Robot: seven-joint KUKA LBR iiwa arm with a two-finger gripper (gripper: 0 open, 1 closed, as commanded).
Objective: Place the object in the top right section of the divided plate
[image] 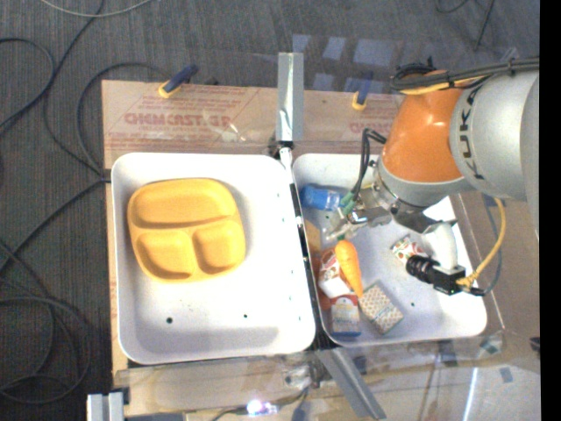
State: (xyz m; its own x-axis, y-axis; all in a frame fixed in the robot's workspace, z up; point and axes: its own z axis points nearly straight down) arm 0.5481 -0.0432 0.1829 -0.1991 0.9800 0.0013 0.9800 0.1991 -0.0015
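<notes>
The carrot (349, 266) lies in the right bin (469, 323) just below the hand (346, 220), whose grip I cannot tell; it should close squarely across it before crossing to the plate (186, 226).

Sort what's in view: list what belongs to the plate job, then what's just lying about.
Belongs to the job:
divided plate in the left bin
gripper over the right bin

Lying about:
carrot
patterned box
blue item
Which one is the object to place, I cannot tell.
</notes>
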